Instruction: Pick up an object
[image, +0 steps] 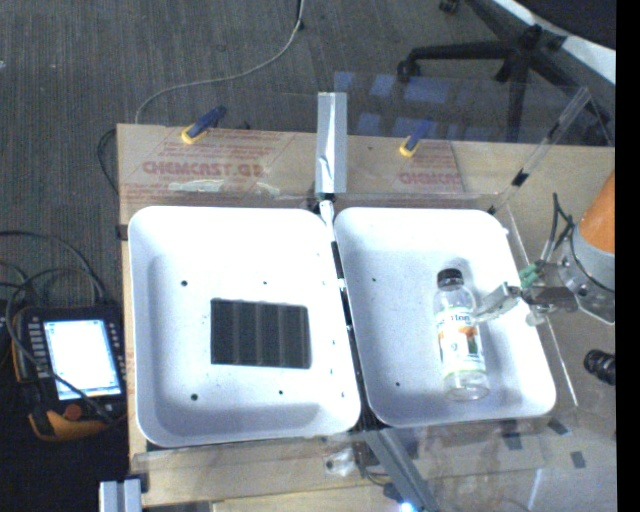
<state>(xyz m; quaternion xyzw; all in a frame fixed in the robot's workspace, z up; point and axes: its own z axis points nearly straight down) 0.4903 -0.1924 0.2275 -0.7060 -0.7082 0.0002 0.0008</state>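
A clear plastic bottle (460, 335) with a black cap and a white label lies in the right bin (400, 250), cap toward the back. A dark ribbed rectangular slab (260, 333) lies flat in the middle of the left bin (170, 250). My gripper (506, 297) reaches in over the right bin's right rim, just right of the bottle's upper half. Its tip comes close to the bottle's shoulder, and nothing shows in its hold. The arm's orange band (615, 220) sits at the right edge.
A handheld control pendant (70, 360) with a lit screen lies on the floor left of the bench. Two blue-and-yellow clamps (203, 124) hold the board behind the bins. A metal post (331, 145) rises between the bins at the back.
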